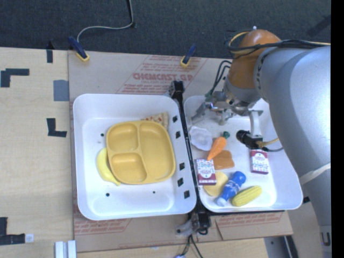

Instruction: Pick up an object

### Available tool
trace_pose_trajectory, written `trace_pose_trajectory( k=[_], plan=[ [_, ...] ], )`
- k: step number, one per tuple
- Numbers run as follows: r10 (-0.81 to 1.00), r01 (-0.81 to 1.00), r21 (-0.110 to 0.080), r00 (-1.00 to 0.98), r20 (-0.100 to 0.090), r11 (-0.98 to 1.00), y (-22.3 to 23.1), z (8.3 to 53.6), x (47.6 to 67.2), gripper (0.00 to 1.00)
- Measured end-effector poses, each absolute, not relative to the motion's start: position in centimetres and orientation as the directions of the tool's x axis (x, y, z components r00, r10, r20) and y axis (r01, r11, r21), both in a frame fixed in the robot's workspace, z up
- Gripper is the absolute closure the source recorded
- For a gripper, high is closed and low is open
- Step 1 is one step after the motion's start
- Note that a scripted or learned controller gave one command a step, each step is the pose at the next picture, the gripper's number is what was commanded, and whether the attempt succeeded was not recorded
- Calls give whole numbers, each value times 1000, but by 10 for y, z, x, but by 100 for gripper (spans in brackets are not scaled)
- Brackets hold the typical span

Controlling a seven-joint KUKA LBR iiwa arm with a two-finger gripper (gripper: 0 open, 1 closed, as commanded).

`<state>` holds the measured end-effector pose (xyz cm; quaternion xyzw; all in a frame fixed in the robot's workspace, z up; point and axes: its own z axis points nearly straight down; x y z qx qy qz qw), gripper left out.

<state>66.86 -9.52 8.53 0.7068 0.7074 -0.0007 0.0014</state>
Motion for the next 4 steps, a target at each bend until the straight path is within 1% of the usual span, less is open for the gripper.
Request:
trace_pose_trajectory(
  k=[4],
  plan=[
    [1000, 1000, 1, -1, -3, 1, -95, 85, 669, 0]
  ],
)
